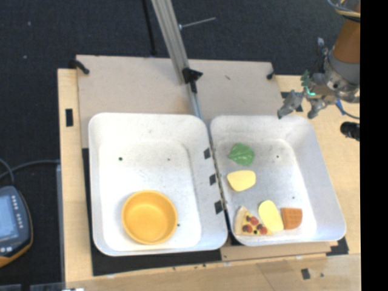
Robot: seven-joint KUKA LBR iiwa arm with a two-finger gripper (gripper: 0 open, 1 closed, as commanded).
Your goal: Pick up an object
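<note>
Objects for picking are lying in the right bin [315, 162]: a green leafy piece [242, 154], a pale yellow slab [241, 180], a pizza slice [250, 222], a yellow oval [270, 216] and an orange block [291, 217], all smooth toy-like plastic. None is being lifted yet. The gripper [301, 106] is hanging above the bin's far right corner, fingers spread apart, gripping nothing. A glossy round yellow bowl [149, 216] is sitting in the left bin [109, 138].

bins [151, 132]: white plastic, matt, lightly speckled
bowl [150, 216]: yellow plastic, smooth, slight sheen
desk [70, 162]: pale wood, matt
board [139, 80]: grey-brown cardboard look, dull
mast [170, 29]: ribbed metal, satin
floor [60, 17]: dark carpet, rough
</note>
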